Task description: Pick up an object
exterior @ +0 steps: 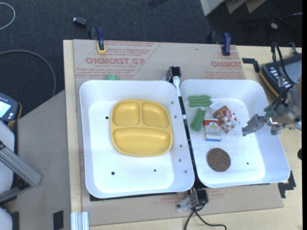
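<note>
The tool [252, 126] hangs over the right edge of the right bin [254, 91], its arm cut off by the frame; whether its fingers stand apart or together cannot be told, and nothing is seen between them. In this bin, toward its left wall, lie two green pieces [198, 110], a small red-and-white carton [212, 129], a reddish packet [225, 118] and, near the front edge, a brown disc [219, 159]. The left bin [91, 128] carries a yellow divided plate [141, 127] at its centre. Both bins rest on a brown board [144, 56] clamped at the worktop's rear edge; dark carpet [48, 13] lies beyond. Print on the packets is illegible.
</note>
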`<state>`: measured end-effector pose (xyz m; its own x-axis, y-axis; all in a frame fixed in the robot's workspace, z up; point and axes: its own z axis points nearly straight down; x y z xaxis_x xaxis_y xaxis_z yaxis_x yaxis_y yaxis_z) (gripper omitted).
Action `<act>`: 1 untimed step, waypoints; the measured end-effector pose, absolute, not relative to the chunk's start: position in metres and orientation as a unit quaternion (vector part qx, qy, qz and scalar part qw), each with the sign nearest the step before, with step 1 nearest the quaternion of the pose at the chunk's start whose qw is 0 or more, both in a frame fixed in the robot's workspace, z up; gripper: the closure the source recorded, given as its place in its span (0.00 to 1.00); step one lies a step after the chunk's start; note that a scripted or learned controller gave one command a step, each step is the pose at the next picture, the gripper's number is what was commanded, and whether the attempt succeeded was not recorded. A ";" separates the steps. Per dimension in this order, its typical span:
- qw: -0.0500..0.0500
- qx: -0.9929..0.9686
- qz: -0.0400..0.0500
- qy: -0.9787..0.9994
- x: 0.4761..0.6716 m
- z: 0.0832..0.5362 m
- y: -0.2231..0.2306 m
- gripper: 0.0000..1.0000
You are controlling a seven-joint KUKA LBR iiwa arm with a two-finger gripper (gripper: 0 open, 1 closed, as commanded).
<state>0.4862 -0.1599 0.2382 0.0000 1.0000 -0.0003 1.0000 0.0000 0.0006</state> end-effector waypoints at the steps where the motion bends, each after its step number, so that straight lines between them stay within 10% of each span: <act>1: -0.006 0.705 -0.002 0.709 0.477 0.140 -0.090 0.00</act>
